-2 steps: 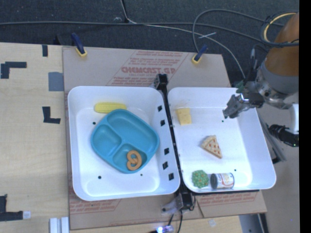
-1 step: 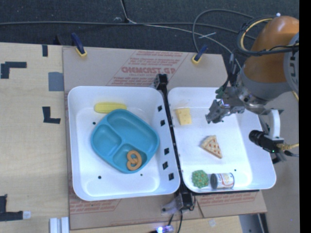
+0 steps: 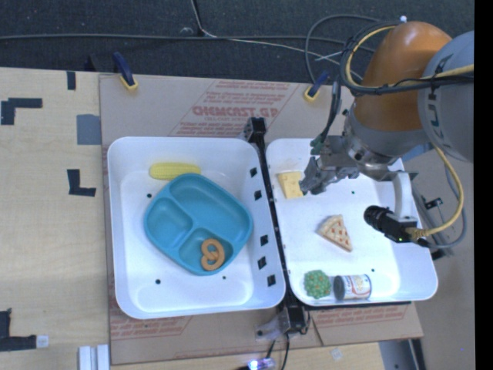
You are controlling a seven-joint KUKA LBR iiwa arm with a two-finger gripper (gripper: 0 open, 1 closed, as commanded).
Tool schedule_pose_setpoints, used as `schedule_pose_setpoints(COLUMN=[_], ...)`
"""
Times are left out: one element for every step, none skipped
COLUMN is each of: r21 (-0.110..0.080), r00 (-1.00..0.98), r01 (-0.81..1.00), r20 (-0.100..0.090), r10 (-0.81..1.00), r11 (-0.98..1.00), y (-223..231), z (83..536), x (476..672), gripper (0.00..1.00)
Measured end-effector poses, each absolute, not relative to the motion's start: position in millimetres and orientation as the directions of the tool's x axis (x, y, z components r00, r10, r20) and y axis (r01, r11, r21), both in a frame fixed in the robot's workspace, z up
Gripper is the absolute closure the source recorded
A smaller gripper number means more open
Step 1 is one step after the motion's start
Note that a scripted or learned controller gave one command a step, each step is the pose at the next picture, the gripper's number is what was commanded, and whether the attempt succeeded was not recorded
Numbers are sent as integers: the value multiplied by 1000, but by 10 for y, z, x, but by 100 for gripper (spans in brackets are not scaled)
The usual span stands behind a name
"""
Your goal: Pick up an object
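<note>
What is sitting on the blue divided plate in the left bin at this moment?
A pretzel lies in a lower compartment of the blue plate; the other compartments look bare. The yellow corn lies beside the plate's upper edge, on the bin floor. Whatever is beneath the plate is covered.

A pale wooden bench top (image 3: 46,230) fills the 9 o'clock side, marked with dark tape pieces (image 3: 77,183), and a brown cardboard sheet (image 3: 223,106) printed with red lettering lies on it at centre, pinned at 12 o'clock by two blue-and-yellow clamps (image 3: 123,72). Beyond the bench, from 10 to 1 o'clock, runs a dark carpeted floor (image 3: 100,14) crossed by thin cables (image 3: 196,10); the light is even and soft, with a small glowing point (image 3: 258,363) at 6 o'clock
</note>
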State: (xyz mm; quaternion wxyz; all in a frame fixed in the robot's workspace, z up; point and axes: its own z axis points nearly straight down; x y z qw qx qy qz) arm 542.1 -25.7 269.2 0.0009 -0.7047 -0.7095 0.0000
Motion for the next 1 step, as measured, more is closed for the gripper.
schedule_pose_setpoints(r21=[-2], r00=[-7], r01=[1000], r20=[1], r10=[1000], r11=[7], y=[338], z=[2658], x=[5456], gripper=[100])
